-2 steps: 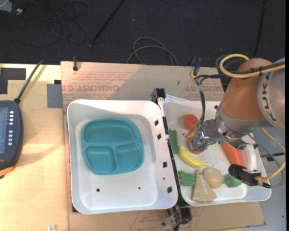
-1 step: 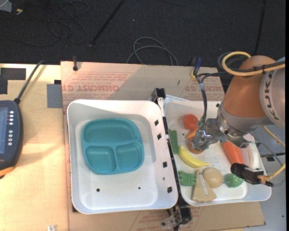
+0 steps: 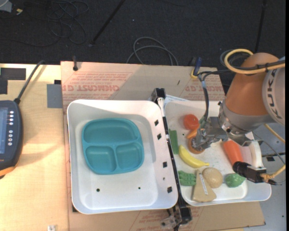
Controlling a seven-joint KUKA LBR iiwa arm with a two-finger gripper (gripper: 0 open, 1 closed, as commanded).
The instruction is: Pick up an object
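Nearest, along the front of the right bin [image 3: 253, 192], lie one tan wedge [image 3: 201, 190] and one pale round lump [image 3: 213, 176] touching it. There are two green pieces here, a green piece [image 3: 186, 178] left of the wedge and a second green piece [image 3: 234, 179] right of the lump. Behind them come one banana [image 3: 192, 158] and one carrot [image 3: 232, 151], well apart. Farther back are one green strip [image 3: 173, 141] against the bin's left wall, one brown disc [image 3: 196, 148], and farthest of all one tomato [image 3: 191, 121]. The left bin [image 3: 111, 107] holds one teal tray [image 3: 113, 144] with three compartments. The arm [image 3: 253, 93] reaches in from the right over the far half of the right bin, its wrist bent downward. Its gripper [image 3: 200, 138] sits low over the brown disc, between banana and tomato. I cannot tell whether the gripper is clenched on the disc or released, since its own metal hides the contact.
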